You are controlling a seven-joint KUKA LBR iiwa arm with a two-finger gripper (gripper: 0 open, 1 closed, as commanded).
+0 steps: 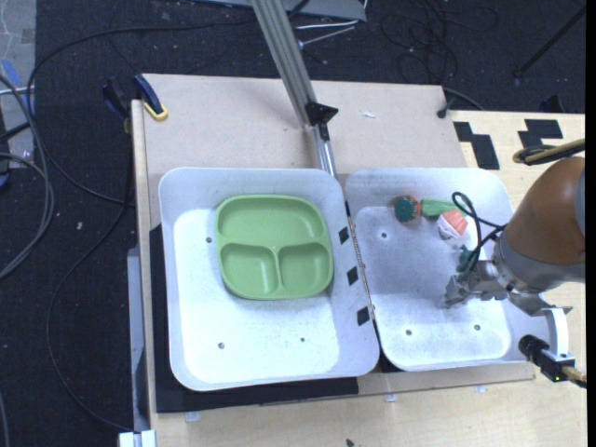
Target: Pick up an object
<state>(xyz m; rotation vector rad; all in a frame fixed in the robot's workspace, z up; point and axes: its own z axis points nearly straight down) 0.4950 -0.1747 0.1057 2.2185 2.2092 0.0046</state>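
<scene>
Grey gripper (456,293) low in right bin (410,343) | its grip state unreadable | toys (430,209) blurred, apart.

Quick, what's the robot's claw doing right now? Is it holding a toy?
Gripper: low over the right bin, nothing visibly between its fingers; open or closed cannot be told.

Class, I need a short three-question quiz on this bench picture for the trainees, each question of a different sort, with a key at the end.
1. True or false: the green divided plate lies in the left bin.
2. Which bin is the gripper over? A left, B right.
3. Fill in: the small toys lie near the right bin's ____ edge.

Key: 1 true; 2 B; 3 far.
</scene>
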